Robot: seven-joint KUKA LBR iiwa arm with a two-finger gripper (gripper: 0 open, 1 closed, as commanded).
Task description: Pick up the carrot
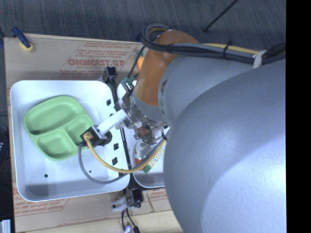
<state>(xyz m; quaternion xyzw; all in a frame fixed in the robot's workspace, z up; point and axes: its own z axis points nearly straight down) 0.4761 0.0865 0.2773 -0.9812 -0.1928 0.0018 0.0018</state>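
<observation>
1. The big grey arm with its orange band [151, 74] is filling the right side, hanging over the right shallow white bin [151, 180] and hiding most of it.
2. The brown cardboard-covered bench [73, 57] is sitting on dark grey carpet [73, 6].
3. The left white bin [26, 178] is carrying a light green divided plastic tray [56, 125].
4. The gripper [144, 135] is sitting low by the bins' divide; I cannot tell its state.
5. The carrot is somewhere I cannot make out.
</observation>
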